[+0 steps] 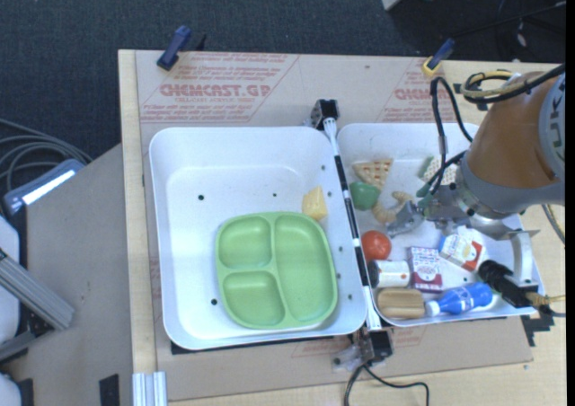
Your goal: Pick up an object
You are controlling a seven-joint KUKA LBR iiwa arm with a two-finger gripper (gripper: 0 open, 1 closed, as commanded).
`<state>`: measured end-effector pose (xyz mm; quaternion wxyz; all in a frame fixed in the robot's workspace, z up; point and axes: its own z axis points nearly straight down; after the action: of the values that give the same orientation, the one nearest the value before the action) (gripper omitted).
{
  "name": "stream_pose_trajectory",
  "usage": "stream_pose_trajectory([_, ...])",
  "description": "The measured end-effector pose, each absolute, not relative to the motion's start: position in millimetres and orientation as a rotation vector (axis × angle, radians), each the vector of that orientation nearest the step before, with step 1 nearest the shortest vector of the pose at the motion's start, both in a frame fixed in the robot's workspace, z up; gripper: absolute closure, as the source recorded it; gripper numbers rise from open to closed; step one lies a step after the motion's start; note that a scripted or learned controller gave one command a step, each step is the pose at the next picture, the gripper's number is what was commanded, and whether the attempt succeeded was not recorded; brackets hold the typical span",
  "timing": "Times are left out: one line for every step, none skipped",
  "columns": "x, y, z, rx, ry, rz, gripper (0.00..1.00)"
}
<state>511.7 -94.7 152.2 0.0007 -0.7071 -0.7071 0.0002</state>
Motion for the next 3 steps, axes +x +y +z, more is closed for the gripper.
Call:
stream_pose_trajectory([533.0,-104.3,84.2,-2.221,-2.22,0.001,0.0])
stream_pose_trajectory([567.8,-185.4,109.8,-2.224,-2.222,0.0,0.0])
stream_pose_trajectory([598.3,-111.7,90.2,-2.226,-2.229,-0.014,0.0])
